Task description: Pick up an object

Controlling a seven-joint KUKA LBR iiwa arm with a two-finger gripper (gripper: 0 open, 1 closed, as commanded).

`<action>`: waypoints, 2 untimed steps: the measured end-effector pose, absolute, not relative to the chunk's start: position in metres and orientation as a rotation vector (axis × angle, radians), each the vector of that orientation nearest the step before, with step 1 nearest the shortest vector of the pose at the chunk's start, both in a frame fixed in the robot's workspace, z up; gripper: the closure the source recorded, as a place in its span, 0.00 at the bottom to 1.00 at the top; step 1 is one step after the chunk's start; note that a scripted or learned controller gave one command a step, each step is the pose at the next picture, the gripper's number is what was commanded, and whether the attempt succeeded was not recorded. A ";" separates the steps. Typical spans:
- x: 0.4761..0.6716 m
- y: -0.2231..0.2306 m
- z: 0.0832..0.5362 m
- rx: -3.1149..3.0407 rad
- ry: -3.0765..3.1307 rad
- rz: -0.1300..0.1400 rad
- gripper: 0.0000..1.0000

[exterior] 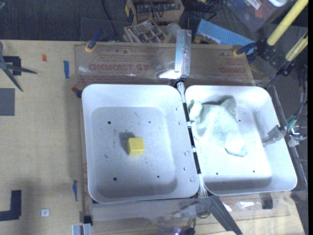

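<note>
Whether the gripper is open or closed cannot be told; a small grey metal piece [277,134] sits at the far right rim of the right bin [254,177], too small to identify. A yellow block [136,146], small and cube-like, lies near the middle of the left bin [98,102], well apart from every wall, with bare speckled floor around it. Right of the left bin, a crumpled white cloth [218,125] lies soft and folded in the right bin, against the shared rim.
</note>
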State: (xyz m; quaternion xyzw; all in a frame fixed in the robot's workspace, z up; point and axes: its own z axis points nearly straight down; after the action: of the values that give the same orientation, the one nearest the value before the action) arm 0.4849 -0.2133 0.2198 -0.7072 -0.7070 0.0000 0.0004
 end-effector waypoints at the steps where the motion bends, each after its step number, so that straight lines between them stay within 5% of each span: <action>1: 0.498 -0.206 0.139 -2.269 -2.172 0.000 0.00; 2: 0.498 -0.208 0.149 -2.277 -2.169 -0.001 1.00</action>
State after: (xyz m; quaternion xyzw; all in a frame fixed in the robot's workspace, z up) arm 0.4981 -0.2080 0.1490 -0.7241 -0.6897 -0.0004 -0.0014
